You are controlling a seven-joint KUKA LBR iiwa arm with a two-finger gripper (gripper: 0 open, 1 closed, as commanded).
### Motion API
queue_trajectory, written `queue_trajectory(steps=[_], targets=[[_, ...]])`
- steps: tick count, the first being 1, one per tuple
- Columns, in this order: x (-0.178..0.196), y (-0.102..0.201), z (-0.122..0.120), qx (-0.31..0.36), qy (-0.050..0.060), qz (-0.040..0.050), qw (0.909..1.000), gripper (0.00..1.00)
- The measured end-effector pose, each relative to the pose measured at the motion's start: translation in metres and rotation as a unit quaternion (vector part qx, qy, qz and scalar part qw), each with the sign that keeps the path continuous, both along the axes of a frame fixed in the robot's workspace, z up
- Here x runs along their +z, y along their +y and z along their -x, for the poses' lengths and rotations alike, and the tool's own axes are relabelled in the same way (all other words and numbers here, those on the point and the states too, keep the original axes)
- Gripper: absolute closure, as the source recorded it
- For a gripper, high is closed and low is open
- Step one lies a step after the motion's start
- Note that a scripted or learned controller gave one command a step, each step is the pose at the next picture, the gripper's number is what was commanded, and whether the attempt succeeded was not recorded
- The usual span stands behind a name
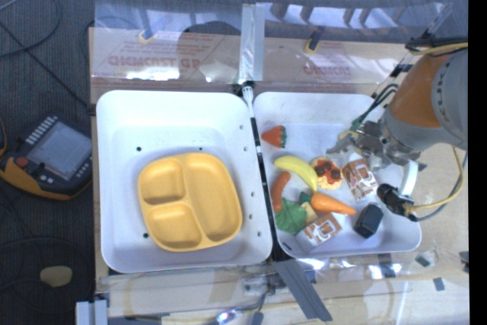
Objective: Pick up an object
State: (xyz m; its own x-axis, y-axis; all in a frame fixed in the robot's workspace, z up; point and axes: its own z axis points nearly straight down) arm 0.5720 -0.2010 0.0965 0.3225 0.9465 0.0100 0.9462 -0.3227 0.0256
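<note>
Toys are crowded in the right bin; tool is poised above them, finger state cannot be told. Neighbours may be nudged, spoiling the grasp.

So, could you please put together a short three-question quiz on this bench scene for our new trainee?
1. True or false: the yellow divided plate lies in the left bin.
2. Which item lies nearest the right bin's far-left corner?
A. banana
B. strawberry
C. carrot
3. Fill in: the arm's orange band shows at the picture's ____ side.

Key
1. True.
2. B: the strawberry sits apart from the pile, nearest that corner.
3. Right, where the gripper reaches over the right bin.
</note>
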Motion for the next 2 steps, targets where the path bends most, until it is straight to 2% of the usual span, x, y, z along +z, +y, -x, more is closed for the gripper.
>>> queue_trajectory(steps=[1,2], targets=[[0.007,0.000,0.001,0.001,0.002,-0.0004,1.0000,1.00],[0.120,0.028,0.013,-0.024,0.015,0.0011,0.9996,1.00]])
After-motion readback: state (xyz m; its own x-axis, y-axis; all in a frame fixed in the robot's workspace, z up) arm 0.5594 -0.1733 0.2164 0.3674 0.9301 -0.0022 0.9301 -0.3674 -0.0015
